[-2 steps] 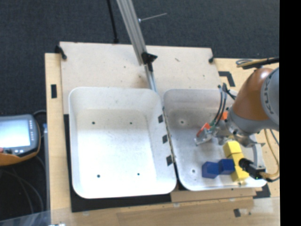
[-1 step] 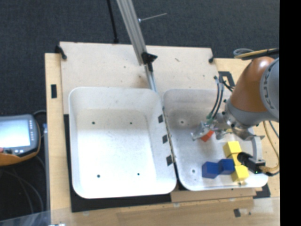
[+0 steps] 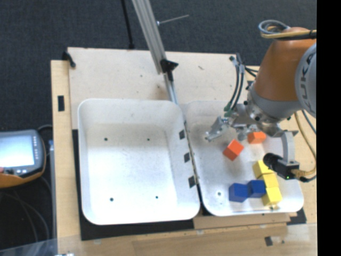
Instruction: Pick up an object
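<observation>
— Bins, left to right?
— 2 shallow white plastic bins: left bin point(image 3: 133, 217), then right bin point(image 3: 213, 116) with all the blocks.
— Block count?
— 2 orange cubes: one point(image 3: 232, 150) mid-bin, another point(image 3: 257, 137) under the arm. 2 blue blocks point(image 3: 246, 190) touching. 1 yellow block cluster point(image 3: 268, 184) beside them.
— Claw?
— Two-finger gripper point(image 3: 216, 132) just left of the orange cubes, above the bin floor, pinching nothing; spread or pressed together, cannot tell.

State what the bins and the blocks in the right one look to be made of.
Bins: probably moulded plastic, white and matte, judging by the rounded corners and thin curled rims. Blocks: the orange, blue and yellow ones have flat solid colour and crisp edges with no shine, which suits painted wood or foam; the view cannot settle which.
</observation>
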You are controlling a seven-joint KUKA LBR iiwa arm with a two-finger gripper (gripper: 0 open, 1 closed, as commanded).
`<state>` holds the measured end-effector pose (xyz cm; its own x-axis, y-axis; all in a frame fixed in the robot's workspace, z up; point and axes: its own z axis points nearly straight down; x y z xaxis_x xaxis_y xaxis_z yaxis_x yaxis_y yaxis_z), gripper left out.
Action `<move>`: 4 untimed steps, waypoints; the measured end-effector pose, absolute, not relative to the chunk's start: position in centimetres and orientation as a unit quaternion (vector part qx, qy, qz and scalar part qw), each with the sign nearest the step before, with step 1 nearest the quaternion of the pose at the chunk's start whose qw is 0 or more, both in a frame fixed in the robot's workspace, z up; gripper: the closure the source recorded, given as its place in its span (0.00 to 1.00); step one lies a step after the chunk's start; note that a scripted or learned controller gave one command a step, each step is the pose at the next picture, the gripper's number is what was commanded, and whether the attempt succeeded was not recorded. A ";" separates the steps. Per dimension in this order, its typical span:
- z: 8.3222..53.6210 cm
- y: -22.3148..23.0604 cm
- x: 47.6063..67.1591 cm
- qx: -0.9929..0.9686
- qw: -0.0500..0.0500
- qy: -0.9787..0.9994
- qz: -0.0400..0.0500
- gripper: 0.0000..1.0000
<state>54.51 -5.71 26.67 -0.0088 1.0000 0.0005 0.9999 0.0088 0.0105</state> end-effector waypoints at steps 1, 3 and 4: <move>16.8 -13.9 55.6 0.709 -0.001 0.705 -0.003 0.00; 12.0 -11.9 59.1 0.708 0.001 0.706 -0.001 0.00; 15.6 -16.2 56.1 0.709 0.002 0.706 0.000 0.00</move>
<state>56.06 -16.22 15.58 0.0042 1.0000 -0.0027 1.0000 -0.0042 0.0020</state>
